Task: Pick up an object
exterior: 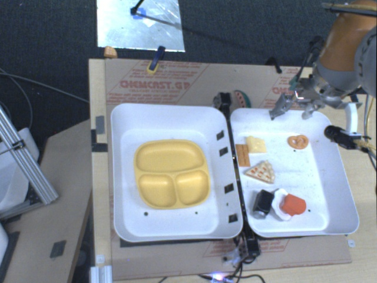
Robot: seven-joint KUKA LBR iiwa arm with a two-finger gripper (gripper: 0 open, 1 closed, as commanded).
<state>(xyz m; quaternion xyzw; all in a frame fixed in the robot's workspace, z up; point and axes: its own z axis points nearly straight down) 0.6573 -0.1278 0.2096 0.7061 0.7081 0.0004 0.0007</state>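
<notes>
Pretzel (298,141) lies near right bin's (341,175) far edge; gripper (293,108) hovers there, jaws spread wide, holding nothing.

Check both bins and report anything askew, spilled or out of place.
Nothing stands out. The yellow divided tray lies flat in the left bin. In the right bin the pretzel, cheese slice, pizza slice and black piece lie loosely scattered. The gripper hovers over that bin's far edge.
</notes>
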